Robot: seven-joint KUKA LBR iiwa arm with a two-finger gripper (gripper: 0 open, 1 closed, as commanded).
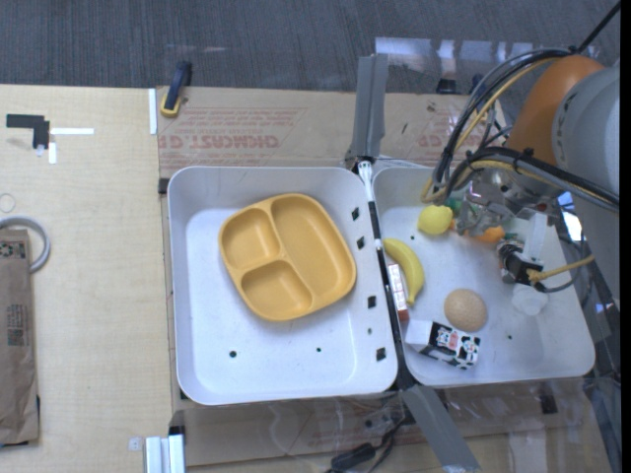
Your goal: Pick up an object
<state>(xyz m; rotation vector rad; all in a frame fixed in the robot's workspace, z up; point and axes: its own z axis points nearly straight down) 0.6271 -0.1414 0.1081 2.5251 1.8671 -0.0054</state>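
The right bin [552,358] holds a banana [407,267] by its left wall, a yellow lemon [434,221] at the back, a tan egg-shaped object [465,309] and a black-and-white carton [446,343] at the front. My gripper [485,215] is low over the back of this bin, just right of the lemon. A small orange item [490,233] and a bit of green [456,208] lie right under it, partly hidden by cables. I see nothing clearly held.
The left bin [197,363] bears a yellow divided plate [286,256]. A clear cup-like object [529,301] lies at the right of the right bin. The arm and its cables cover that bin's back right corner.
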